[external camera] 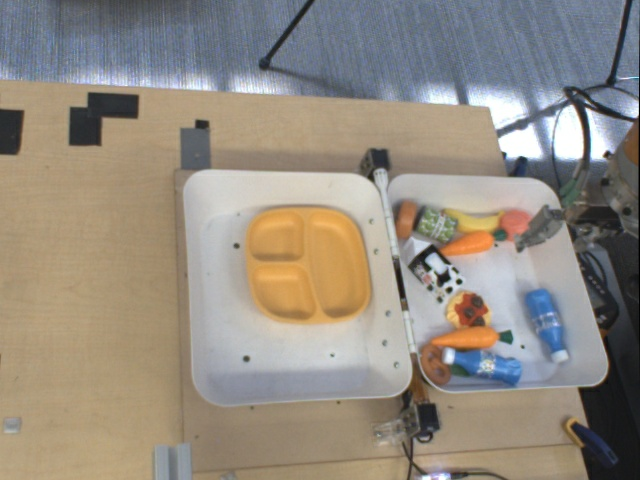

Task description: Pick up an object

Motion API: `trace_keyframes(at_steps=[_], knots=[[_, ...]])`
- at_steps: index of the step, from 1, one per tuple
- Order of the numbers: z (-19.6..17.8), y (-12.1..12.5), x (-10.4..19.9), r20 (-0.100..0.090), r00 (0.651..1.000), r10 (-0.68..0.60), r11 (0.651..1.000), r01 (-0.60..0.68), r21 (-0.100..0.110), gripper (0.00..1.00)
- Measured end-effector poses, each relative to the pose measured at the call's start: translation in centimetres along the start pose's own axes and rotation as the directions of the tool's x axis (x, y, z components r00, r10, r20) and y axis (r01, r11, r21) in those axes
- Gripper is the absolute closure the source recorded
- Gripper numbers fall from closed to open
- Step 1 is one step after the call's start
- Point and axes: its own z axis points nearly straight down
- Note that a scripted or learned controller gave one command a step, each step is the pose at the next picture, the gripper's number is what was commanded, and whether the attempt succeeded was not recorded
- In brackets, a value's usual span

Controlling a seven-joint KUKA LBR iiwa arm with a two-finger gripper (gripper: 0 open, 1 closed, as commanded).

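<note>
The right bin [580, 298] holds several toys. Along its far side lie an orange piece [405, 218], a green can [435, 224], a yellow banana [470, 217], a carrot [473, 245] and a pink-red piece [514, 223]. A black-and-white card [434, 267] and a pizza-like toy [467, 310] lie in the middle. Near the front are a second carrot [466, 339], a lying blue bottle [492, 369] and a brown round piece [434, 364]. Another blue bottle [546, 323] lies at the right. My gripper [529, 238] hangs over the bin's far right corner, just right of the pink-red piece, with nothing seen in it.
The left bin [215, 298] holds a yellow-orange divided plate [305, 265]. A ridge [396, 268] separates the two bins. Cables and the arm's body crowd the right edge [600, 198]. Bare wooden bench [90, 298] stretches to the left.
</note>
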Motion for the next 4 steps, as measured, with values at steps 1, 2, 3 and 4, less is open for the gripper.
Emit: trace_keyframes(at_steps=[1,2,3,4], knots=[[7.1,-0.5,-4.1,0.000,0.982,-0.188,0.982,0.188,0.001,0.00],[15.8,-0.7,-4.0,-0.001,0.901,-0.434,0.901,0.434,0.000,0.00],[17.9,-0.1,-4.1,0.004,0.647,-0.762,0.647,0.762,-0.002,0.00],[16.8,0.2,-4.1,0.010,0.649,-0.761,0.649,0.761,-0.006,1.00]])
